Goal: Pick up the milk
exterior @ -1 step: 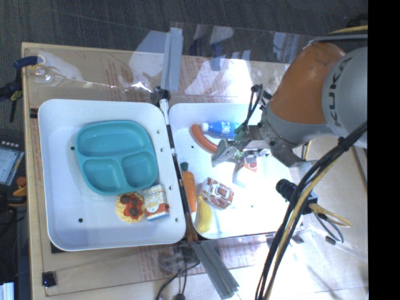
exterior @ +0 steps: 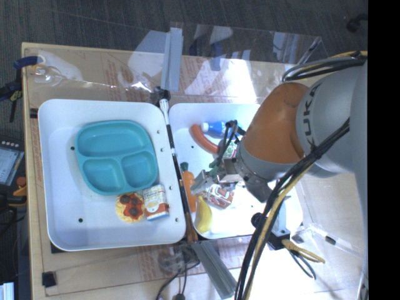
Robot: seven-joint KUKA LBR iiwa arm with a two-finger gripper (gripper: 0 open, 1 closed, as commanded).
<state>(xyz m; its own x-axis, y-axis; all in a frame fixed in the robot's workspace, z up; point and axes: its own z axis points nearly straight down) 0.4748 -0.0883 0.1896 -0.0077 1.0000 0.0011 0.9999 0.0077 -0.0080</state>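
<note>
Milk carton [exterior: 155, 202]: a small box lying in the left bin, near that bin's front right corner. Its face is mostly white with a printed picture, and its lower end is red-orange. It is tilted a little, not square to the bin's walls.
Milk's neighbours: it touches a round slice of toy pizza [exterior: 129, 207] on its left, yellow with dark red spots. The front edge of the teal divided plate [exterior: 116, 155] is just above both.
Left bin [exterior: 56, 186]: white and shallow; the plate with its three compartments lies in the middle of it.
Right bin [exterior: 181, 136]: white, side by side with the left one, with several small things in it.
Arm [exterior: 300, 130]: grey with an orange band, reaching in from the right over the right bin, black cables hanging along it.
Gripper [exterior: 209, 183]: low over the right bin, well apart from the milk and across the wall between the bins. Whether it is parted or closed, I cannot tell.
Under the gripper: a red and white packet [exterior: 220, 197] lies just beside it; contact cannot be made out.
Other things in the right bin: a red sausage [exterior: 204, 139], a blue and white bottle [exterior: 214, 128] at the back, an orange carrot [exterior: 188, 189] along the left wall and a yellow banana [exterior: 203, 216] at the front.
</note>
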